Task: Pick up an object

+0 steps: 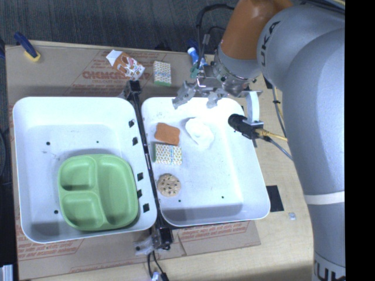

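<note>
My gripper (195, 99) hangs above the back edge of the right bin (246, 174), open, with nothing between its fingers (180, 99). Below it in that bin lie a white lumpy object (200, 132), an orange-brown block (167, 133), a green patterned packet (168, 154) and a round cookie (169, 185). The block and the white object are nearest to the gripper, just in front of it.
The left bin (35, 127) holds a green divided tray (96, 191). Behind the bins on the cardboard lie a snack wrapper (126, 65), a small green packet (162, 73) and a blue-and-yellow tool (26, 46). The arm's bulk covers the right side.
</note>
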`<state>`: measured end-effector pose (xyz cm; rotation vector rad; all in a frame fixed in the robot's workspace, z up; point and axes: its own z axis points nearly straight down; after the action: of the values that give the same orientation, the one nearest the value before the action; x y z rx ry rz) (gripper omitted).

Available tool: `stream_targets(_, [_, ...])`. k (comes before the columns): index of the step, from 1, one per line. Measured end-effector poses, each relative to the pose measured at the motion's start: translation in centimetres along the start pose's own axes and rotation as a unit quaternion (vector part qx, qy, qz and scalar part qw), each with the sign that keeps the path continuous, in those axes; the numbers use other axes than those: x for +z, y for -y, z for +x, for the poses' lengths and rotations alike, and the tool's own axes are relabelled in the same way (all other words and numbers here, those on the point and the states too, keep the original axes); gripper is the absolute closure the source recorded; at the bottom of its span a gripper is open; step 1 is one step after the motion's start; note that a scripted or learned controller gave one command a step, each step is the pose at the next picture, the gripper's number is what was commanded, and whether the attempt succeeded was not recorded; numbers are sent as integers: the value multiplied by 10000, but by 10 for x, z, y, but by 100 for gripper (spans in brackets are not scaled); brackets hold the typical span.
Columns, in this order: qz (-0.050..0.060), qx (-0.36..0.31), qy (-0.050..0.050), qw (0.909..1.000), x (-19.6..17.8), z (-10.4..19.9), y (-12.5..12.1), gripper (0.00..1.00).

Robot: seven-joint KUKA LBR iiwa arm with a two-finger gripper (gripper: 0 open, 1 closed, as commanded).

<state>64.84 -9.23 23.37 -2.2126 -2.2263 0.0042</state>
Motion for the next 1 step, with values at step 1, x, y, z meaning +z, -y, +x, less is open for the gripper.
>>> stream_targets(1, [15,4,6,10000,77,-40,67,0])
